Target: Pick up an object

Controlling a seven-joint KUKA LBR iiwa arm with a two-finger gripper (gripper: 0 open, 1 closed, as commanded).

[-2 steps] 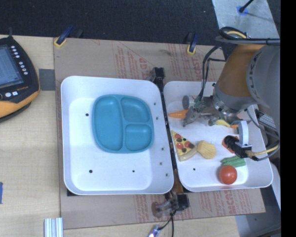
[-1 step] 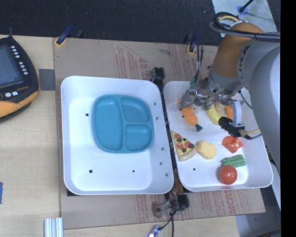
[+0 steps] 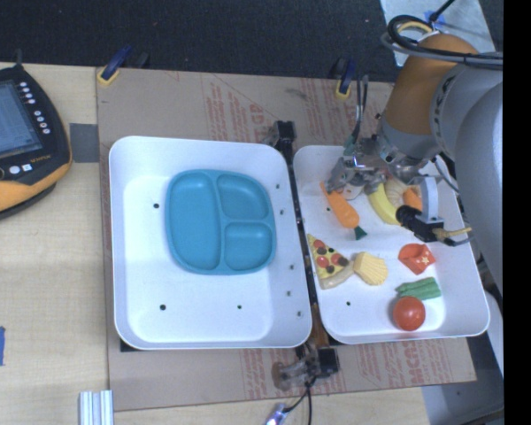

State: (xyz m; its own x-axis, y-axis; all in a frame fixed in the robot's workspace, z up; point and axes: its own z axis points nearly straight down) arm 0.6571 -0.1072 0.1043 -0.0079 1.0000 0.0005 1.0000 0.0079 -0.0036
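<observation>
Hovering over the carrot [image 3: 342, 209], the end effector [image 3: 352, 173], grip state unclear.

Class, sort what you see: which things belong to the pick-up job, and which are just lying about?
Job:
claw
carrot
banana
pizza slice
tomato
right bin

Lying about:
blue divided plate
left bin
control pendant

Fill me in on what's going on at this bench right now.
A grey robot arm reaches in from the right, its end effector low over the far end of the right bin, just above a toy carrot. Nothing is visibly gripped yet. Around it lie a banana, pizza slice, corn piece and tomato. The left bin holds a blue divided plate.
</observation>
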